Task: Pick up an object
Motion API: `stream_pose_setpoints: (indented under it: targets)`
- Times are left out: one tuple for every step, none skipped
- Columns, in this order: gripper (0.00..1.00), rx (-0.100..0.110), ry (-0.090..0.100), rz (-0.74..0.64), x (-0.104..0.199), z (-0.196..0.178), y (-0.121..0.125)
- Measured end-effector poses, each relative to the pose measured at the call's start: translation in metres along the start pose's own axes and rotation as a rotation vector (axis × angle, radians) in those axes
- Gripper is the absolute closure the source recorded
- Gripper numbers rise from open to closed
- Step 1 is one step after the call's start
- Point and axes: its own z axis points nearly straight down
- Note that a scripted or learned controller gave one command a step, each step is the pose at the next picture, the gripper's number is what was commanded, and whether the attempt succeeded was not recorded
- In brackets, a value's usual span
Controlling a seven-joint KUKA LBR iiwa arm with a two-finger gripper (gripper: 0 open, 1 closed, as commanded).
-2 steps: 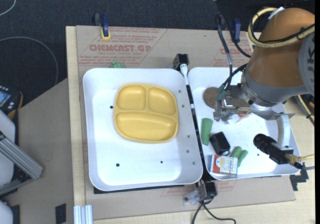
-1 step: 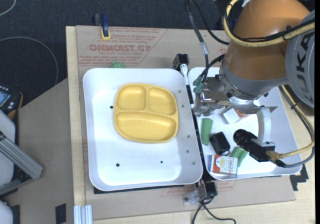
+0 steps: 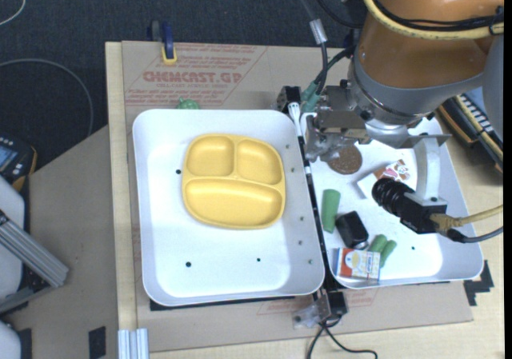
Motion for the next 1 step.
stream_pose_setpoints:
  targets:
    - [1.0,-0.001,0.001,-0.001,0.04,-0.0787,0.0007]
